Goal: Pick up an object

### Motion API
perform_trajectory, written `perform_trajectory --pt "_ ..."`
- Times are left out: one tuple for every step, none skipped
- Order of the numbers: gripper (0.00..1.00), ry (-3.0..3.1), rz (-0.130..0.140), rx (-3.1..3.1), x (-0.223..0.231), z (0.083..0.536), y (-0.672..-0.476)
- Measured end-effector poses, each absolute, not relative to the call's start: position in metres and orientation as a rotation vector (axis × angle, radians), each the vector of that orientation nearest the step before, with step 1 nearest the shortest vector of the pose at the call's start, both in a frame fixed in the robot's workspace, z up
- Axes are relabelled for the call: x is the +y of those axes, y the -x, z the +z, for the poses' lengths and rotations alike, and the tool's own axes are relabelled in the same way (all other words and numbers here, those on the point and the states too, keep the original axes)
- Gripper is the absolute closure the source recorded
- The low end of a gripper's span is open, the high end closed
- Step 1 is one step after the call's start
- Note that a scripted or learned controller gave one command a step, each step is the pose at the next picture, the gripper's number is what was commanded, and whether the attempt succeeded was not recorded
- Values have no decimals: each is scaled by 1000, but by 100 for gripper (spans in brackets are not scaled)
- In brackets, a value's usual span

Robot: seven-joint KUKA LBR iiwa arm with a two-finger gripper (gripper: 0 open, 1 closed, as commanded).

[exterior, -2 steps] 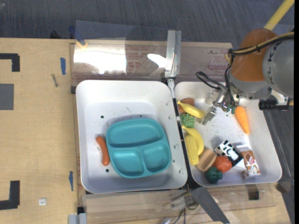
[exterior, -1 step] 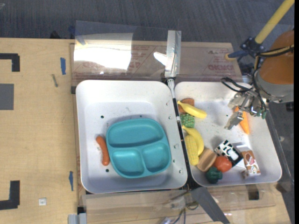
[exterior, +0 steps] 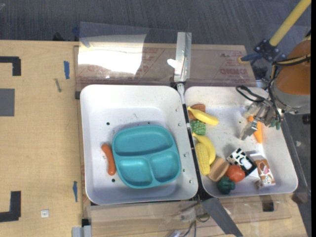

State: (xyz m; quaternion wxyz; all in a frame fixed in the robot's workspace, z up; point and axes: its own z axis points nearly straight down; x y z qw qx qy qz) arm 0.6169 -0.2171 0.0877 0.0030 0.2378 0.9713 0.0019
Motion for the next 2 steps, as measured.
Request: perform_trajectory --pt "100 -740 1 3031 -218 102 -621" --pt "100 -660 3 3051 -169 215 -662"
